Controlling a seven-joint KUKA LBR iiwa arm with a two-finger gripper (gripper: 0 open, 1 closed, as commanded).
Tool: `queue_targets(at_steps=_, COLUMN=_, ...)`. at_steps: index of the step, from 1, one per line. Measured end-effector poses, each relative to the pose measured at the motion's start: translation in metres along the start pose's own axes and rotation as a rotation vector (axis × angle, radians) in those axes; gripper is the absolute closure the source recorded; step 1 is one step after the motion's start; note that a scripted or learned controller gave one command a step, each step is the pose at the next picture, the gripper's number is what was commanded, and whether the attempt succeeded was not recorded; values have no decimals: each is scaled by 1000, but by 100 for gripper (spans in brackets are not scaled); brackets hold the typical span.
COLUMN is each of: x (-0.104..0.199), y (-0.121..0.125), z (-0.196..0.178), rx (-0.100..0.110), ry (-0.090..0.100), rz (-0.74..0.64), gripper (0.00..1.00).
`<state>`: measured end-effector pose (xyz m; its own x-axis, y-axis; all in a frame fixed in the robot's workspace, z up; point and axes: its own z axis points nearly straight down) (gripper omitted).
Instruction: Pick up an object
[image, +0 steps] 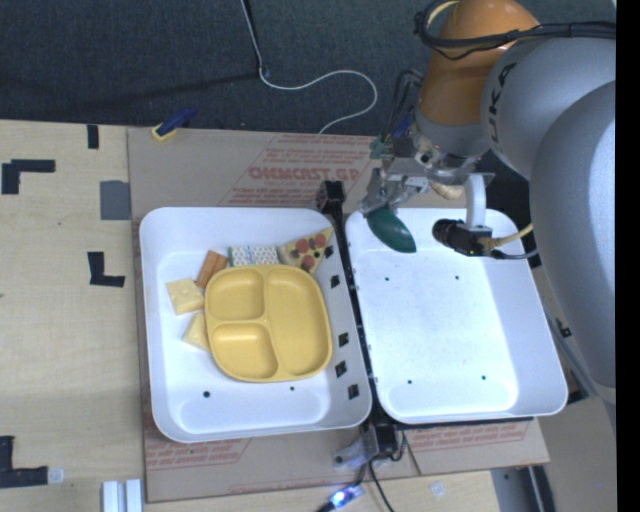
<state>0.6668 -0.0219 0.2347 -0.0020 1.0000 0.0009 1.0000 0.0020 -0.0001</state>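
1. Gripper (392, 205) at the right bin's (520, 400) far-left corner, pinching a green spoon (393, 231).
2. Spoon hangs over that corner.
3. Yellow plate (268, 322) sits in the left bin (160, 300).

green spoon-like piece (392, 231), right bin's (520, 330) far-left corner

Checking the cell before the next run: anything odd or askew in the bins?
One thing: the yellow divided plate in the left bin lies on top of the small items, half covering them. A green object hangs at the gripper over the right bin far corner.
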Motion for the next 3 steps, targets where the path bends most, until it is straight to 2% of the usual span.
queue_targets(at_steps=1, x=7, y=-2, z=11, rx=2, ry=-2, rz=1, gripper=100)
queue_targets(at_steps=2, x=-2, y=-4, z=20, rx=2, ry=-3, rz=2, gripper=100)
queue_targets(at_steps=3, x=-1, y=-3, z=1, rx=0, ry=-1, rz=0, gripper=100)
